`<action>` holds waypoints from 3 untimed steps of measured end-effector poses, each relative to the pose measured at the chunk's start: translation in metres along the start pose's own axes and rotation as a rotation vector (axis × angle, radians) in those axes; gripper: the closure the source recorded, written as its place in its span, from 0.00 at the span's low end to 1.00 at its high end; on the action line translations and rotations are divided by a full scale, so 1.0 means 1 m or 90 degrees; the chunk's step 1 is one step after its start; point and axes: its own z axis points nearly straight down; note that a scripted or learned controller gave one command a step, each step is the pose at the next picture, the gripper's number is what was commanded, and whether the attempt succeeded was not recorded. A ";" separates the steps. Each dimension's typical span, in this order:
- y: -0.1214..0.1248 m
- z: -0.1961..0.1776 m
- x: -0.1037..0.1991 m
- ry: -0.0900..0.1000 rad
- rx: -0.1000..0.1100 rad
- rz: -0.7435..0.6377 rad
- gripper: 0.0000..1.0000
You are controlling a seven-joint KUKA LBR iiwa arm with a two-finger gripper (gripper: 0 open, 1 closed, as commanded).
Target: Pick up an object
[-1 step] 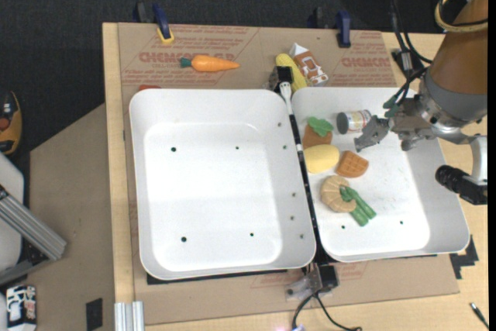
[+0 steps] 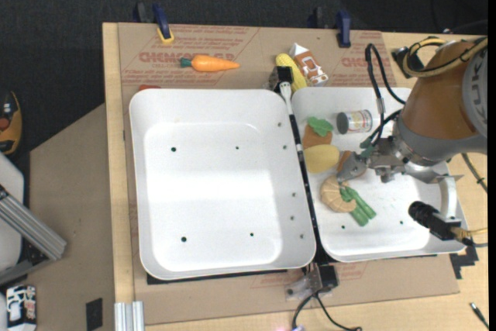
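My gripper (image 2: 353, 169) hangs low in the right bin (image 2: 387, 240), near that bin's middle. Just left of it lies a yellow lemon-like piece (image 2: 321, 158). Directly below it are a tan round bread-like piece (image 2: 333, 196) and a green pod (image 2: 361, 208). A brown piece (image 2: 314, 139) with a green leafy piece (image 2: 319, 125) on it lies up and to the left. A small clear bottle (image 2: 356, 121) lies on its side towards the back. I see nothing held in the gripper.
The left bin (image 2: 209, 182) sits beside the right one, sharing a middle rim. Behind the bins on the cardboard lie a carrot (image 2: 209, 64), a yellow corn piece (image 2: 285, 66) and a small carton (image 2: 310, 69). Cables trail over the arm at right.
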 end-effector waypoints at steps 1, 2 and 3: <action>0.003 0.048 0.016 -0.001 -0.007 -0.001 0.00; 0.003 0.037 0.015 -0.002 -0.009 0.001 1.00; 0.084 0.046 0.004 -0.003 -0.011 -0.002 1.00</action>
